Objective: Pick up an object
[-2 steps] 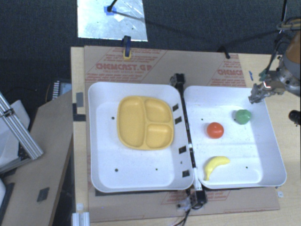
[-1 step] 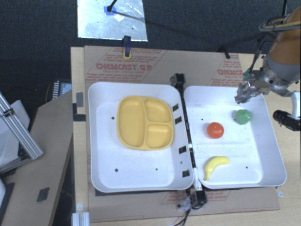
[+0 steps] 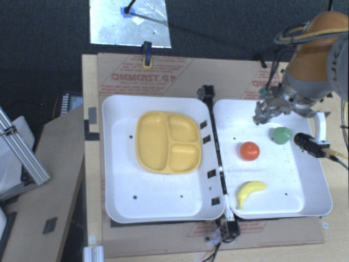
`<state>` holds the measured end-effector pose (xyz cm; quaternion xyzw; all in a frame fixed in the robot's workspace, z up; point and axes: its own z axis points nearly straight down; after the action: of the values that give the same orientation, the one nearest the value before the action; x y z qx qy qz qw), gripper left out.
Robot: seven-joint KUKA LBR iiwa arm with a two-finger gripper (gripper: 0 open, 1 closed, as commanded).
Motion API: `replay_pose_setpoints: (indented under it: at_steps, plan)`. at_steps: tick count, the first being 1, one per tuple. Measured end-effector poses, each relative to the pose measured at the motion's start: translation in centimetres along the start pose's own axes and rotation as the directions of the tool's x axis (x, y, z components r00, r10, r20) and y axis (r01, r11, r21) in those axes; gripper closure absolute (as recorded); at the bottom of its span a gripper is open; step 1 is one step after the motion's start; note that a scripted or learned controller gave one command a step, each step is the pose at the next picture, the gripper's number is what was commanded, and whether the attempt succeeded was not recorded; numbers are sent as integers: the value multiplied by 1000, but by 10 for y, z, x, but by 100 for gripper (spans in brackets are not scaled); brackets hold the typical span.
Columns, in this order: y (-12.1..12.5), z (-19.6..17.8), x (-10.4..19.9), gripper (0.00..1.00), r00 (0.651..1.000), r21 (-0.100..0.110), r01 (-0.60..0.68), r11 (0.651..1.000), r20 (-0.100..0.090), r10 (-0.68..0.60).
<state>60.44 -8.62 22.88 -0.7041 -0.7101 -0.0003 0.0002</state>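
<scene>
In the right bin (image 3: 283,206) lie a red-orange ball (image 3: 249,150), a green ball (image 3: 281,135) and a yellow banana (image 3: 249,192). My gripper (image 3: 264,115) hangs over the far part of this bin, up and left of the green ball and above the red one. Nothing shows between its fingers. The banana rests near the bin's front left corner.
The left bin (image 3: 122,201) holds a yellow plate (image 3: 167,142) with three compartments. A black divider (image 3: 215,152) runs between the two bins. Cardboard lies beneath both bins, and a shiny sheet (image 3: 130,14) sits behind them.
</scene>
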Motion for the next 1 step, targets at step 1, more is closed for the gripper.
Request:
replay_pose_setpoints:
  at_steps: [1]
  plan:
    - [-1,8,49,100,1000,-1,-1,1000,0,1]
